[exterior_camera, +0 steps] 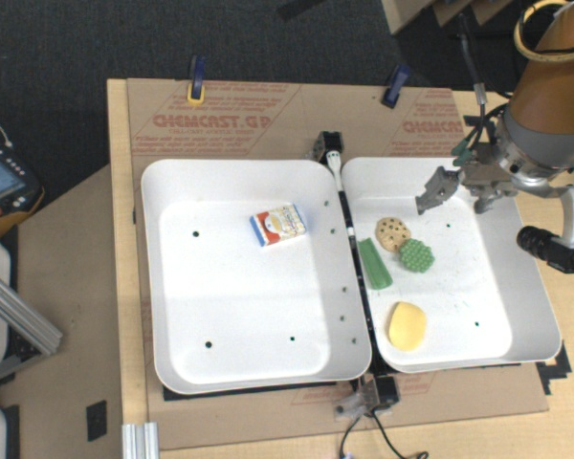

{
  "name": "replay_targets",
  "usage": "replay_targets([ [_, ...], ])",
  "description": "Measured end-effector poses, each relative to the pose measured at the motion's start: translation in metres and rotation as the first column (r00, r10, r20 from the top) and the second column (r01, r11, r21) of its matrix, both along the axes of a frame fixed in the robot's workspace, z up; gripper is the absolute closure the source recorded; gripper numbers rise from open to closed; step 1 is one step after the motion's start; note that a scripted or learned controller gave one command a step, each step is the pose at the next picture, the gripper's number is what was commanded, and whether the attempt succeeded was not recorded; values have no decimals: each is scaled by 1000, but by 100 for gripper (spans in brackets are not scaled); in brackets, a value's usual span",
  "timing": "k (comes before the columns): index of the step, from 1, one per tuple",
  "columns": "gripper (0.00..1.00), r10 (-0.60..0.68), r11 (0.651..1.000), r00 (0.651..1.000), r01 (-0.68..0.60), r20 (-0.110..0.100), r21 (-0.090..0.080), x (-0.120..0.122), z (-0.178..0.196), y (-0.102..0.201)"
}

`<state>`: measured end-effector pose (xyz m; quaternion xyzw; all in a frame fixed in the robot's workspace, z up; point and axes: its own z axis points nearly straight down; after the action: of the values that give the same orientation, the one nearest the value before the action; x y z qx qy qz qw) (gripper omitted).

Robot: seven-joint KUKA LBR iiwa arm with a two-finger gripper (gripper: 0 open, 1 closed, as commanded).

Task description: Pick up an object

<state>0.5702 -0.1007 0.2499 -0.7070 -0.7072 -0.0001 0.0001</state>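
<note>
The right bin [517, 285] holds a brown cookie [392, 232], a green bumpy ball [416, 254], a flat green strip [373, 263] and a yellow rounded piece [408, 324]. A small red, white and blue box [278, 225] lies in the left bin [172, 285]. My gripper [457, 199] hangs over the back of the right bin, up and to the right of the cookie. Its fingers stand open with nothing between them.
The two bins meet at a ridge [349, 256] down the middle, on a cardboard sheet [268, 113] held by blue clamps [197, 82] at the back. A black clip [328, 146] sits at the ridge's far end. The arm's grey body [545, 132] rises at the right.
</note>
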Motion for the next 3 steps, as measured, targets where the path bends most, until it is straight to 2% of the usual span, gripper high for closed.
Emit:
replay_targets([
  [1,0,-7,1000,1000,7,-13,2,-71,-80,-31],
  [2,0,4,1000,1000,-4,-3,3,-92,-65,24],
  [3,0,6,1000,1000,-6,-2,3,-91,-66,77],
])
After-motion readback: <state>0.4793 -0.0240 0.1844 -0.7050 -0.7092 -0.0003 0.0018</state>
